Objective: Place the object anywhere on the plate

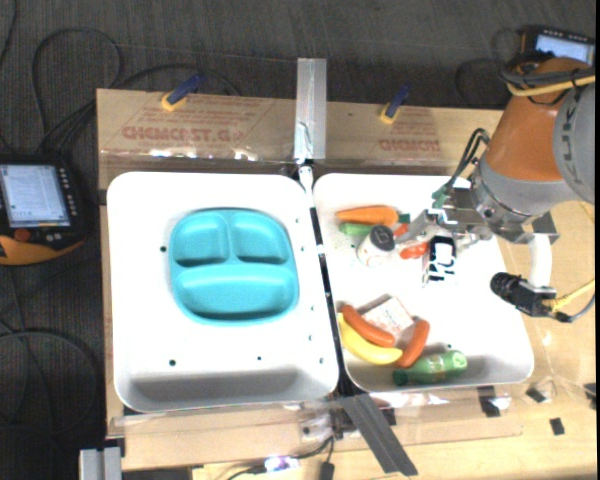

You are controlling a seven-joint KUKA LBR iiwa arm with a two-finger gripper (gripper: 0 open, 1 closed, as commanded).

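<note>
While I scan for readable writing, I find only faded red lettering on the cardboard (pixel 205 128) behind the bins, too blurred to make out. A pendant (pixel 28 208) with a lit screen lies on dark carpet at left, its text illegible. On the table, the left bin (pixel 140 368) holds a turquoise divided plate (pixel 233 264). The right bin (pixel 480 338) carries a toy carrot (pixel 368 214), a banana (pixel 365 348), a green bottle (pixel 432 366) and other small items. My end effector (pixel 438 253) hovers over the right bin near the carrot; I cannot tell whether it is open or closed, nor whether it holds anything.
</note>
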